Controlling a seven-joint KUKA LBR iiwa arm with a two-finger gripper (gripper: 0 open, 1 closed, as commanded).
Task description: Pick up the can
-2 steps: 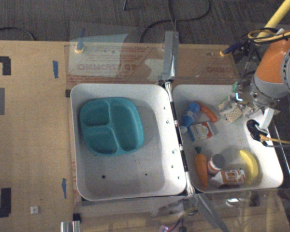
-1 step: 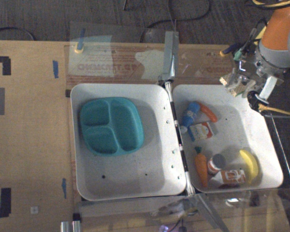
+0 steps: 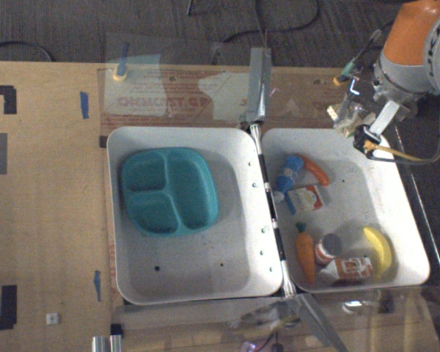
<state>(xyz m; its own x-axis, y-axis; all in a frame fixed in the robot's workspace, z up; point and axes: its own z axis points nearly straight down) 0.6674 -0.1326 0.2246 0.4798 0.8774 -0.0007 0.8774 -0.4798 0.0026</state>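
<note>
Wood-top bench (image 3: 44,196), two white bins side by side. Left bin (image 3: 205,270) holds a teal divided plate (image 3: 169,189). Right bin (image 3: 396,196): can (image 3: 327,248) stands near the front edge, between a carrot (image 3: 305,258) and a banana (image 3: 380,248), a carton (image 3: 346,269) just beside it. Claw (image 3: 350,121) hangs over that bin's back edge, well apart from the can; can't tell its state.

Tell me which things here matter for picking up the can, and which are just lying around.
For the job: can, gripper.

Lying about: teal plate, banana, carrot, small carton, blue bottle, orange piece, box.
</note>
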